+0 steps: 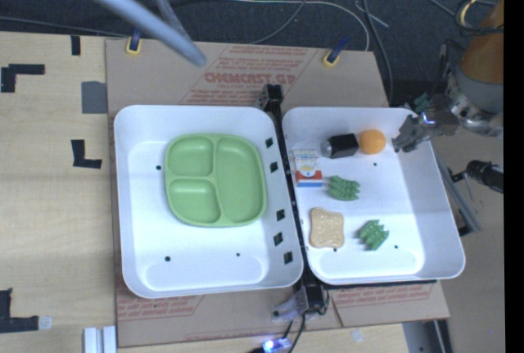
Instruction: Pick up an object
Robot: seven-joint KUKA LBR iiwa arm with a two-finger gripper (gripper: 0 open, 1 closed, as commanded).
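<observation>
Bench with cardboard sheet, two white bins. Left bin (131, 179): green tray (216, 179). Right bin (426, 204): orange ball (372, 141), black cylinder (341, 146), carton (306, 166), toast (327, 229), two green pieces. Gripper (407, 136) at right rim beside ball; jaw state: cannot tell. Ball likely light, smooth, rolls; pinch across middle.

Five small objects lay in the right bin (426, 204). An orange ball (372, 142) sat near the far wall, touching a dark cylinder (341, 146) that lay on its side just to its left. A small white carton (306, 167) with red and blue print lay near the bin's left wall. A green leafy piece (344, 188) lay mid-bin. Nearer the front, a tan slice of toast (327, 229) lay flat, with another green piece (373, 235) beside it.
</observation>
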